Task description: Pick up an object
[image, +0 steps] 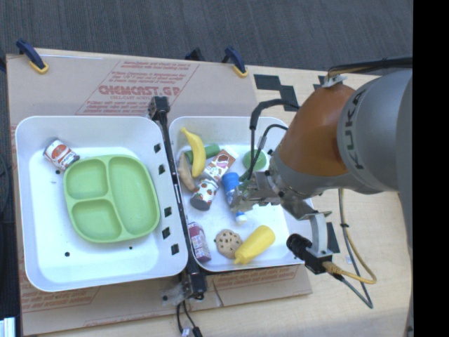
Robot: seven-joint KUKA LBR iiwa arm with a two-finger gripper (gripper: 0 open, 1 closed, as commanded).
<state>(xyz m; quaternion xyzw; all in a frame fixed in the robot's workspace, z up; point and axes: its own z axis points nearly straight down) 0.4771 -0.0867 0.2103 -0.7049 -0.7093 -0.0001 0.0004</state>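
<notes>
Camera view | my end effector (242,201) low in right bin (280,128), at blue bottle (231,185) | grip state: cannot tell | banana (194,152), cookie (227,241), yellow bottle (255,243) lying loose | nothing lifted, pick not yet done

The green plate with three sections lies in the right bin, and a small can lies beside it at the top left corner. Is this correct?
Not quite. The camera view shows the green plate in the left bin, not the right one. The small can does lie beside it at the top left corner.
</notes>
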